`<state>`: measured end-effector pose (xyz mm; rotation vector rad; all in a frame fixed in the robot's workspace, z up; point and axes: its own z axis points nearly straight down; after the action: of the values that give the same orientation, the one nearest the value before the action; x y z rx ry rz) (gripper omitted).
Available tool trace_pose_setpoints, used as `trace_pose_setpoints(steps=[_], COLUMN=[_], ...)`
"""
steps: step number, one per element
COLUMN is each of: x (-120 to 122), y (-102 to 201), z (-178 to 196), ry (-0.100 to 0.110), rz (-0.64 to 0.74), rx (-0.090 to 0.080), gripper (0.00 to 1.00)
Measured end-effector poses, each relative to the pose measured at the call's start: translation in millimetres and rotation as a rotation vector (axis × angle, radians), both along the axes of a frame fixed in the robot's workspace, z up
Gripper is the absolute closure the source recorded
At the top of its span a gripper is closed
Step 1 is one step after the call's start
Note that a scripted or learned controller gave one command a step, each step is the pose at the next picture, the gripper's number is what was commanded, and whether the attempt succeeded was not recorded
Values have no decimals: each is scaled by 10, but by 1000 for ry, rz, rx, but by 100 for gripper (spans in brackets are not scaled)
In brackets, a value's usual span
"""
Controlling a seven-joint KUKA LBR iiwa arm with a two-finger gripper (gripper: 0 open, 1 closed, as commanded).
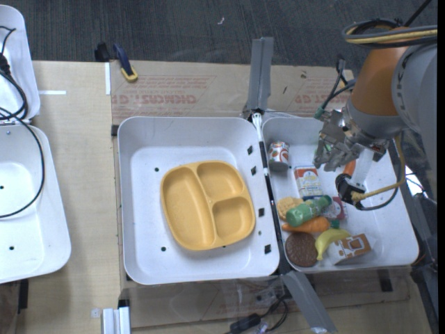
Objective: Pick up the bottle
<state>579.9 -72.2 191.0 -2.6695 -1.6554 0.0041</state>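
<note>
holding yellow tray (207,204): left bin (139,186); green bottle (306,211) among food, right bin (396,239); jaws state unclear.

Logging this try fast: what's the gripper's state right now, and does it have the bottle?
Gripper: open or shut cannot be told; it hangs over the right bin, and the green bottle lies loose there.
</note>
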Motion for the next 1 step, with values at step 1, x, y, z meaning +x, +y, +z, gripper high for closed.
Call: trace_pose_setpoints(steps=[1], x=[490], y=[-638], z=[-323], ry=[2], rz=[-75], rx=[-1], gripper=[0])
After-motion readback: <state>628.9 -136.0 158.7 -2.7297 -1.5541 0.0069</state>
